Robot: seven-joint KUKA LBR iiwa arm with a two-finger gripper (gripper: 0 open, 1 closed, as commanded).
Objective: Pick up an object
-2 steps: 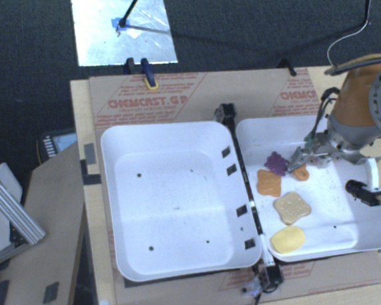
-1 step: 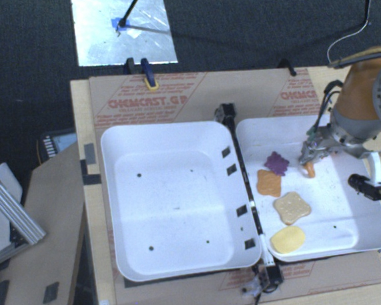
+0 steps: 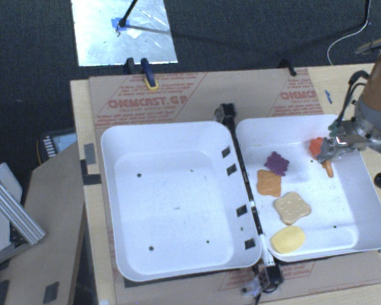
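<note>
The grey arm's two-finger gripper (image 3: pixel 332 143) hangs low over the far right part of the right shallow white bin (image 3: pixel 369 232), touching or just over a small orange-red piece (image 3: pixel 318 147); how wide the claw stands cannot be told. Nearer the divider lie a purple ridged piece (image 3: pixel 277 163), an orange flat piece (image 3: pixel 269 183), a tan toast-like slice (image 3: pixel 292 208) and a yellow oval (image 3: pixel 288 239).

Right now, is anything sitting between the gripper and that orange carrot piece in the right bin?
Nothing visible does. The gripper is right over the orange carrot piece near the right bin's far right side; the other toys lie further left.
</note>
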